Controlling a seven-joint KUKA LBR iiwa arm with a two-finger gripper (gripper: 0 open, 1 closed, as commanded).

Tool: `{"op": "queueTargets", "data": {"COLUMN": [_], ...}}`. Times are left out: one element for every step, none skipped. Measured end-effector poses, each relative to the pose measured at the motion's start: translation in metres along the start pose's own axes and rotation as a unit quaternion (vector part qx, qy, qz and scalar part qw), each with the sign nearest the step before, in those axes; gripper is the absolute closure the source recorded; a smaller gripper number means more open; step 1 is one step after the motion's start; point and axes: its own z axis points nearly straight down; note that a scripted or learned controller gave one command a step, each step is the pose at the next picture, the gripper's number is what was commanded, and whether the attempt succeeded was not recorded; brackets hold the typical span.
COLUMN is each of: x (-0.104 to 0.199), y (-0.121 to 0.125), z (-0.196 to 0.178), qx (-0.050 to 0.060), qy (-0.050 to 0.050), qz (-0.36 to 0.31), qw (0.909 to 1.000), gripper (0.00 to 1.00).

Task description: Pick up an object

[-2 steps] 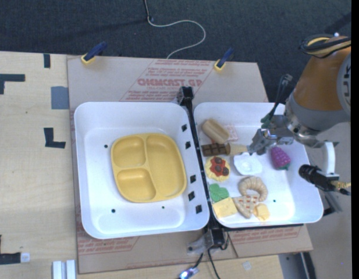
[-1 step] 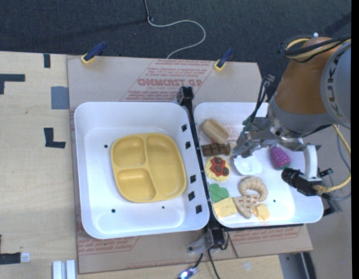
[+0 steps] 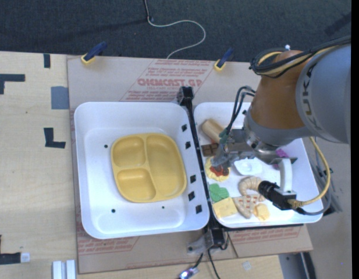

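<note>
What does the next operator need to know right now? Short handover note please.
End effector: low in the right bin, at its left side among the toy food; whether it is open or shut cannot be judged, and no item is visibly held.
Items: yellow divided plate alone in the left bin; shrimp, waffle, green piece and cork-like cylinder in the right bin.
Done: arm positioned over the pile.
Left: confirm a grasp and lift.

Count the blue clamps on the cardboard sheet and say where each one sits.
2. One blue clamp grips the cardboard sheet at its far left corner; the other is on the far edge above the right bin. The arm could hide more.
</note>
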Motion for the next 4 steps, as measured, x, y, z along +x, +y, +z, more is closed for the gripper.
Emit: {"op": "queueTargets", "data": {"x": [0.045, 0.052, 0.044, 0.046], "y": [-0.016, -0.010, -0.018, -0.015], "z": [-0.016, -0.001, -0.017, 0.004], "qx": [-0.001, 0.000, -0.002, 0.000], "qy": [0.000, -0.001, 0.000, -0.001], "qz": [-0.001, 0.002, 0.002, 0.002], "qw": [1.0000, 1.0000, 1.0000, 1.0000], "gripper": [1.00, 1.00, 1.00, 1.00]}}
